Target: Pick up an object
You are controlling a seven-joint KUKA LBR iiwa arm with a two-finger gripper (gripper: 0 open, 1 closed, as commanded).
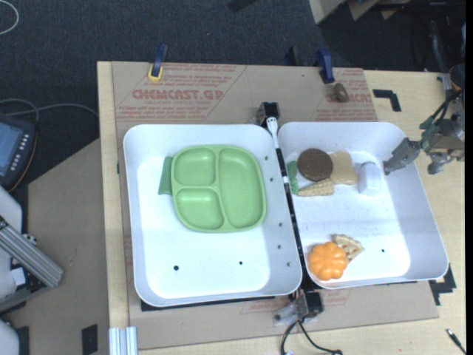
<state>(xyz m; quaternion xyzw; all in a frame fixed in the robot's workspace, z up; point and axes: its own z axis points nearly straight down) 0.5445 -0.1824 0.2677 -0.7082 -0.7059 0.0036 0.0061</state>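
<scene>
At the right edge of the camera view, the gripper [405,156] hangs over the right bin's [414,228] rim; whether it is spread or pressed together I cannot tell. That bin holds a brown disc [315,164], a white cylinder [368,177] and an orange pumpkin [327,261]. Beside it on the counter [222,87], the left bin [148,228] carries a green divided plate [219,187].

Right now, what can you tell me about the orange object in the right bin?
The orange object looks like a small toy pumpkin: rounded, ribbed, smooth like plastic. It sits in the right bin near its front left corner, with a tan, cracker-like piece against its upper right side. The gripper is well away, by the bin's far right rim.
</scene>
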